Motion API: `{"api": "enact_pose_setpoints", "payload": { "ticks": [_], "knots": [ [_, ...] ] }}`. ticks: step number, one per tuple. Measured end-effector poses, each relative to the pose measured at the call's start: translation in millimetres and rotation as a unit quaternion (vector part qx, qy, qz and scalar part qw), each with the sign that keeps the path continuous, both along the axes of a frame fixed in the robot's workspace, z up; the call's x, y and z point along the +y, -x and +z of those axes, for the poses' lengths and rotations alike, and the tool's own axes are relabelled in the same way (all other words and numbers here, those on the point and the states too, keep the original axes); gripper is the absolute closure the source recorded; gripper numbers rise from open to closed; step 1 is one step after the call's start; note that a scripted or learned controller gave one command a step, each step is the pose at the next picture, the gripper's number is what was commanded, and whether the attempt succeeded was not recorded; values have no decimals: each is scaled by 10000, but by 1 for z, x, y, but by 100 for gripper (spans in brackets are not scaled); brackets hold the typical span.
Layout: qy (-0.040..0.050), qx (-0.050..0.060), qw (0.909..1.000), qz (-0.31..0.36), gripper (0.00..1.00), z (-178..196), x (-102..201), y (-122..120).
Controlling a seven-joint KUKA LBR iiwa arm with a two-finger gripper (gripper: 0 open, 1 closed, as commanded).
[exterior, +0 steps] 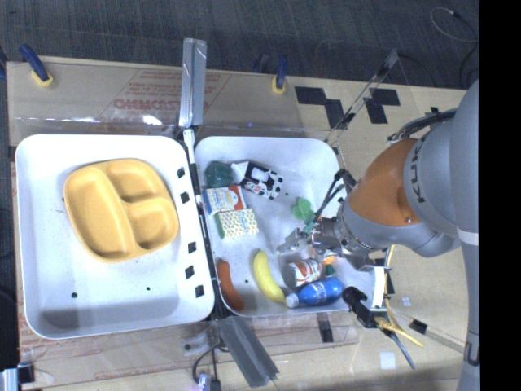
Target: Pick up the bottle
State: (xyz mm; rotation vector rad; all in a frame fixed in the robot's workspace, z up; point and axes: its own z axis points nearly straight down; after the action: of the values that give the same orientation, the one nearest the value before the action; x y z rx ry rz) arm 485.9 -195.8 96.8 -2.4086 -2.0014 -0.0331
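The bottle (319,292) is blue with a white cap. It lies on its side near the front edge of the right bin (281,149), cap pointing left toward a banana (267,277). A small can with a red and white label (305,269) rests against its upper side. My gripper (307,241) hangs low over the right part of this bin, just above the can and slightly behind the bottle. The grey wrist and orange band (389,192) reach in from the right and hide part of the bin's right wall.
The right bin also holds a reddish sausage (229,286), two small cartons (230,211), a dark green item (218,173), a black and white cow-patterned toy (262,182) and a green piece (304,210). A yellow divided plate (122,208) lies in the left bin (49,300).
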Motion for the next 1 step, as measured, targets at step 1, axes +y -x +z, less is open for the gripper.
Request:
{"api": "enact_pose_setpoints", "payload": {
  "ticks": [1],
  "knots": [
    [103,56,9999,-35,0,53,37,-172]
  ]
}}
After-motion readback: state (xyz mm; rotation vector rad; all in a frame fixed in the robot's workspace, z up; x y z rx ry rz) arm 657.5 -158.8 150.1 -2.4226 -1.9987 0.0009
